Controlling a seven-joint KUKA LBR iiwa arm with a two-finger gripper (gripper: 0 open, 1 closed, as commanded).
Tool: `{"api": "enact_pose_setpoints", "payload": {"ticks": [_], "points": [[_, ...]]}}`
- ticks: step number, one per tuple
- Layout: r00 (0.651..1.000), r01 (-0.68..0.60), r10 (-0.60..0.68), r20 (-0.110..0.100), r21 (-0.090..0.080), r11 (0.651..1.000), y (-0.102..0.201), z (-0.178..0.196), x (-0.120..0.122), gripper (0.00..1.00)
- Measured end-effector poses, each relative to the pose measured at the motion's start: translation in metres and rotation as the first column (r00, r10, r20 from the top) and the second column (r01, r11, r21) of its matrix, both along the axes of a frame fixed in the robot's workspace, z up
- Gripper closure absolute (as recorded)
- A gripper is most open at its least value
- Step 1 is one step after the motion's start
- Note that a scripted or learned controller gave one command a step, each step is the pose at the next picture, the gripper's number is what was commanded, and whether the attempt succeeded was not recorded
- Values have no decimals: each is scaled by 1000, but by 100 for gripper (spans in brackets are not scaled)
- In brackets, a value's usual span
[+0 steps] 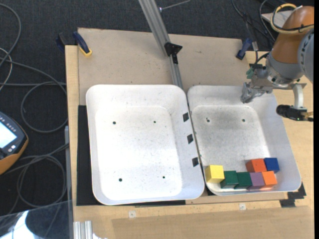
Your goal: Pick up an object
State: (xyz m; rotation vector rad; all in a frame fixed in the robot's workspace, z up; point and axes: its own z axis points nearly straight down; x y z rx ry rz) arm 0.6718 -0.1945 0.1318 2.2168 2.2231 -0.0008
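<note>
Several small blocks lie clustered along the near edge of the right bin: a yellow block, two green blocks, a purple block, two orange blocks and a blue block. My gripper hangs over the far right corner of that bin, well away from the blocks. I see nothing between its fingers.
The left bin sits beside the right one. A slanted metal pole rises from between the bins at the back. Blue clamps hold the board's far corners. Cables lie on the floor to the left.
</note>
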Motion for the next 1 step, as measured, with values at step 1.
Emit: {"api": "enact_pose_setpoints", "payload": {"ticks": [1], "points": [[1000, 1, -1, 9, -1, 1000, 1, 66, 5, 100]]}}
